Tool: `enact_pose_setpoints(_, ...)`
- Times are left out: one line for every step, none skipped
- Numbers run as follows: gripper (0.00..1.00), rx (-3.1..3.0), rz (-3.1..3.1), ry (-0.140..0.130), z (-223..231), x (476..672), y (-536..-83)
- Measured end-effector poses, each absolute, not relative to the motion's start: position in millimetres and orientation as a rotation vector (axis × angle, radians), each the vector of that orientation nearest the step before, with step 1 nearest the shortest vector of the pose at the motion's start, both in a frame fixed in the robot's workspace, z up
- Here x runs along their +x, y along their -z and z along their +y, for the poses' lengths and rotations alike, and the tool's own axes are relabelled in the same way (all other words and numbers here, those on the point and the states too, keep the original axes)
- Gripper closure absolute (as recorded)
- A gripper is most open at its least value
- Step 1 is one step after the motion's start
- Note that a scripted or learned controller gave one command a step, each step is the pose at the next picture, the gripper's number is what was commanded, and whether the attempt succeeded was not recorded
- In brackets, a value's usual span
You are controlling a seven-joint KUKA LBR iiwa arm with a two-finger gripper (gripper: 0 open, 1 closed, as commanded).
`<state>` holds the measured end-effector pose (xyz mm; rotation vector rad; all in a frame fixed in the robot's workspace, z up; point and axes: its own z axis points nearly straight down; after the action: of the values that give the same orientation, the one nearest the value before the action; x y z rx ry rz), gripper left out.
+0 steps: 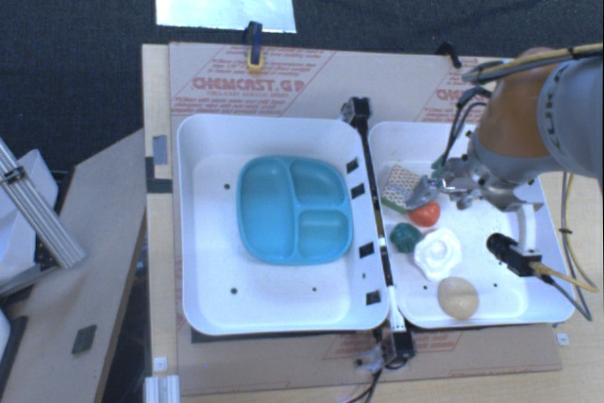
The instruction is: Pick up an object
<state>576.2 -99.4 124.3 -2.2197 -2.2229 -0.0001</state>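
Note:
My gripper (425, 193) hangs low over the back left part of the right bin (528, 297). It sits just above a small red object (426, 214) and right beside a tan checkered item (397, 183). Below these lie a dark green lump (406, 237), a white flower-shaped piece (439, 252) and a beige egg-like object (459, 296) near the bin's front. Nothing is visibly held.
The left bin (208, 278) holds a blue divided plate (293, 209). A black-clipped divider (370, 203) separates the two bins. The grey arm with its orange band (514, 118) reaches in from the right over the right bin's back edge.

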Motion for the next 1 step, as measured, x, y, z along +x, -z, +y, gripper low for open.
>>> enact_pose_setpoints(0.00,-2.220,-2.221,-0.001,-98.9,576.5,-82.8)
